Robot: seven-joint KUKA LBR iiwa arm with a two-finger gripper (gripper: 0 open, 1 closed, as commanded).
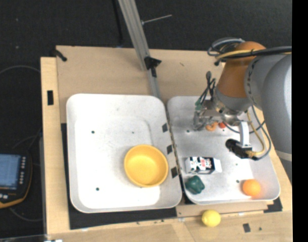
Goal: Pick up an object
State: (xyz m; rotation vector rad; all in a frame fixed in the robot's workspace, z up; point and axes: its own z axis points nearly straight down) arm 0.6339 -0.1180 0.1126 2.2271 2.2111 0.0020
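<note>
claw (210, 121) low in right bin (186, 110) | grip unclear | carton (201, 165) print blurred, probably unreadable

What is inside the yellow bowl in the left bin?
The yellow bowl shows a bare yellow inside, with nothing lying in it. It rests on the left bin floor. The part of the floor beneath the bowl is covered, so I cannot see it.

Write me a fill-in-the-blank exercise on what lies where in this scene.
1. The yellow bowl sits in the ____ bin.
2. The orange ball lies in the ____ bin.
3. The yellow ball lies ____ both bins, on the bench.
4. The green object lies just below the ____ box.

Missing words: left; right; outside; black-and-white
</note>
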